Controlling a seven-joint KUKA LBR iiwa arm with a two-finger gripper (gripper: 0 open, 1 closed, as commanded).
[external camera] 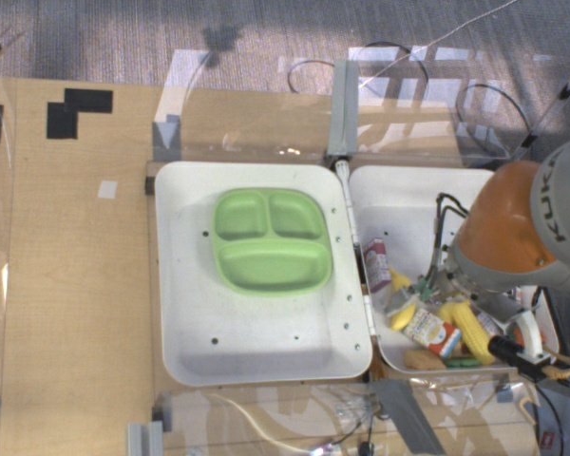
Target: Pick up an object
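Observation:
The right bin [408, 193] holds a pile of small items at its front: a corn cob [473, 324], a white and red packet [427, 328], a small can [376, 262], a yellow piece [400, 280] and a brown item [423, 358]. My arm, with its orange band [499, 226], reaches down over this pile from the right. The gripper [435, 285] sits low among the items, just left of the corn cob, and the wrist hides its fingers.
The left bin [185, 340] holds a green divided plate [271, 240] near its middle. A metal divider [342, 112] runs between the bins at the back. Cables loop behind the right bin. Wooden bench surface lies to the left.

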